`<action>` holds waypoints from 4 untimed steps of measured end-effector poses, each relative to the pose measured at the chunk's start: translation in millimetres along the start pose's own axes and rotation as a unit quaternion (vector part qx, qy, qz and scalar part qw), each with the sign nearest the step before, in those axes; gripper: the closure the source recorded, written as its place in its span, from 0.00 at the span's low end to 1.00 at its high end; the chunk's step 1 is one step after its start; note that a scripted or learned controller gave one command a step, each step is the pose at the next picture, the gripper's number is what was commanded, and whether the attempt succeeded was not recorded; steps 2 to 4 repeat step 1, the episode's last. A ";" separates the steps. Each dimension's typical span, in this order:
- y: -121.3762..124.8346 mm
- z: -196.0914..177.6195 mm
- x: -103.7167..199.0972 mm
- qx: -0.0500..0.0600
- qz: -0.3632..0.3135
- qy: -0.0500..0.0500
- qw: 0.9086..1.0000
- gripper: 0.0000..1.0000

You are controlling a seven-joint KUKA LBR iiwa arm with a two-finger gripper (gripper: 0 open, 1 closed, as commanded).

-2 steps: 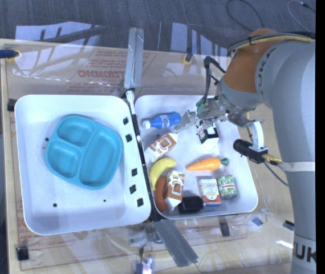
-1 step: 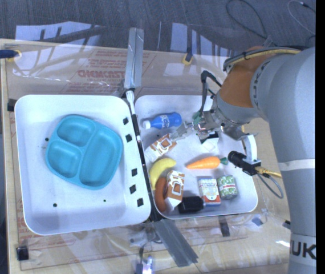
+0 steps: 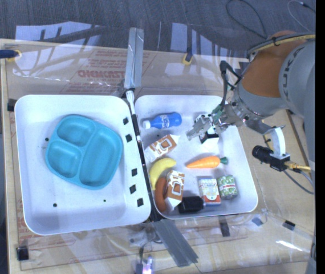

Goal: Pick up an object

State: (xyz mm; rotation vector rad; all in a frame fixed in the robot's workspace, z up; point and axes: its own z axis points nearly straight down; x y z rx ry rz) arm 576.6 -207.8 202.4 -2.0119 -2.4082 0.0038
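The carrot [image 3: 203, 162], orange with a green top pointing right, lies in the right bin [image 3: 243, 153] just below the gripper [image 3: 203, 128], near the bin's middle; it touches nothing else that I can make out. The gripper hangs over the upper middle of that bin, its metal fingers [image 3: 195, 131] pointing left and down; they look slightly parted with nothing between them, though the small size makes this hard to judge; a black block sits by the fingers. The arm [image 3: 276, 79] comes in from the right, its orange band above the wrist.

A blue bottle [image 3: 163, 120] lies on its side in the upper left of the right bin, white cap to the left; below it a small orange-and-white carton [image 3: 163, 145] lies tilted; lower left, a banana [image 3: 159, 170] curves along the bin's wall, with a brown sausage-like piece [image 3: 161, 194] just beneath it and a second carton [image 3: 175, 185] touching both. A black object [image 3: 190, 204] lies at the bottom edge; to its right stand a red-and-white box [image 3: 208, 189] and a green can [image 3: 227, 186], side by side and touching.

The left bin [image 3: 31, 170] holds a blue divided plate [image 3: 84, 150], three compartments, lying flat near its centre.
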 end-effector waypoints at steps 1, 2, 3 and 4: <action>47.1 -8.2 -11.0 0.000 0.011 0.000 1.000 0.00; 47.1 -8.2 -11.0 0.000 0.011 0.000 1.000 0.00; 47.1 -8.2 -11.0 0.000 0.011 0.000 1.000 0.00; 47.1 -8.2 -11.0 0.000 0.011 0.000 1.000 0.00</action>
